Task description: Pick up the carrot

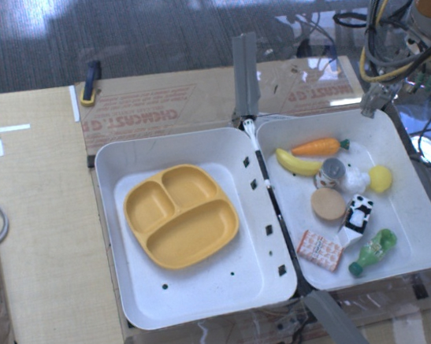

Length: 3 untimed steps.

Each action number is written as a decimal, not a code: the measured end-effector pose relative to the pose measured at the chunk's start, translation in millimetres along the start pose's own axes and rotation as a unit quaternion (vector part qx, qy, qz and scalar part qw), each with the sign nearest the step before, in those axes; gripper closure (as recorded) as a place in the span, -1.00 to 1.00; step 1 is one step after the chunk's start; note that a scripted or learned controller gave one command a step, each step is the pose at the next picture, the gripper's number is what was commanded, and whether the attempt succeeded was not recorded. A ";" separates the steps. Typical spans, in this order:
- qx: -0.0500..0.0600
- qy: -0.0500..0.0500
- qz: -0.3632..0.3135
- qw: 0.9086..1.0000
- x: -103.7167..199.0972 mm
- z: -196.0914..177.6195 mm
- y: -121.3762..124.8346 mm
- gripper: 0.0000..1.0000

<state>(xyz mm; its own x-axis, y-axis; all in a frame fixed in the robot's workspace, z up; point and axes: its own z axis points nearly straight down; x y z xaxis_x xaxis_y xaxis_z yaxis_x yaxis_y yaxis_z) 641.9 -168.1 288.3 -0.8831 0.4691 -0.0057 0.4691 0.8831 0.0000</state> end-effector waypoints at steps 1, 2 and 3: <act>0.000 0.001 -0.015 1.000 -24.9 23.6 -48.8 1.00; 0.000 0.000 -0.045 0.999 -32.8 11.8 -43.9 1.00; 0.000 0.001 -0.053 0.999 -32.8 24.0 -43.5 1.00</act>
<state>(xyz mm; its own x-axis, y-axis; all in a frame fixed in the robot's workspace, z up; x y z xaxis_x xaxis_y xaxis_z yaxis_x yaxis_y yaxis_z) 650.5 -222.0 264.4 -0.9279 0.3728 -0.0042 0.3728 0.9279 -0.0010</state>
